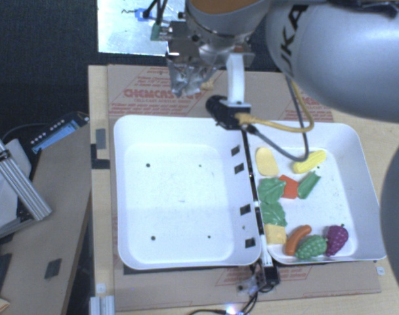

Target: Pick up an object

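Stock, as I read it from my desk: right bin (357, 143) holds the toy food: banana (309, 161), yellow piece (266, 162), green leaf (270, 190), sausage (297, 239), purple grapes (336, 237); left bin (173, 195) beside it; gripper (186, 83) hangs above the far rim of the left bin, nothing in it; open or closed, I cannot tell. Risk: pieces lie touching, so a descent may nudge neighbours or close on two.

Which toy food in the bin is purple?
The purple grapes, in the right bin's near right corner. The bunch beside them is green.
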`<state>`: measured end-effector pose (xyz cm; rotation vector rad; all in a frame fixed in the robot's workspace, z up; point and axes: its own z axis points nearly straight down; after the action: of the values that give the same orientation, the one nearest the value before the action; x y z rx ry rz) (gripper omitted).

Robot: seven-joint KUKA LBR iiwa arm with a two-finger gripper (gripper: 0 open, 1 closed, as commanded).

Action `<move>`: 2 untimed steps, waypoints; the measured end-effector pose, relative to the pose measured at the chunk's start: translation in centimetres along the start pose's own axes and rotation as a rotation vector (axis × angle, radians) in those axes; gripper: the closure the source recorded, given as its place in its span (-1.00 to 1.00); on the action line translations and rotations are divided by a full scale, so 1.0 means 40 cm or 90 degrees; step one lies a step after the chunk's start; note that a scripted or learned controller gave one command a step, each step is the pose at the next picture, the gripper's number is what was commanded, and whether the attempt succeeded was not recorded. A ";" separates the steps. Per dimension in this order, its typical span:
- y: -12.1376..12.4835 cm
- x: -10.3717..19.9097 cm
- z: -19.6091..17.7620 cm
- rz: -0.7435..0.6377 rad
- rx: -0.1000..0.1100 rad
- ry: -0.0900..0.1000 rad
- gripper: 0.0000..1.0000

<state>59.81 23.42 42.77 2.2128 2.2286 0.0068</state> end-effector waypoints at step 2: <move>-0.001 0.002 -0.205 -0.001 -0.001 0.000 1.00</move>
<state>59.74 23.47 50.97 2.2111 2.2288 0.0096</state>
